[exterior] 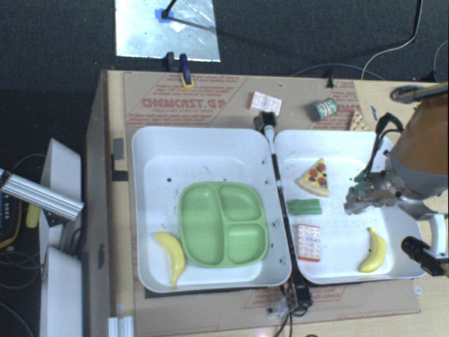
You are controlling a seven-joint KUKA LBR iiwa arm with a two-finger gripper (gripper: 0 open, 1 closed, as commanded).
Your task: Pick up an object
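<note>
The arm reaches in from the right, and its gripper (359,201) hangs over the middle of the right bin (337,143). Whether the gripper is apart or together cannot be told from this slant; nothing shows between its tips.

In the right bin, a pizza slice (315,177) lies toward the far left, with a green block (304,206) just nearer than it and a red-and-white packet (309,242) nearer still. A banana (374,250) lies near the near right corner, just nearer than the gripper and apart from it.

The left bin (161,153) holds a green divided plate (223,224) and a second banana (171,256) beside the plate's near left edge.

On the tabletop (210,100) beyond the bins sit a small packet (265,103) and a can (325,109) lying on its side.
</note>
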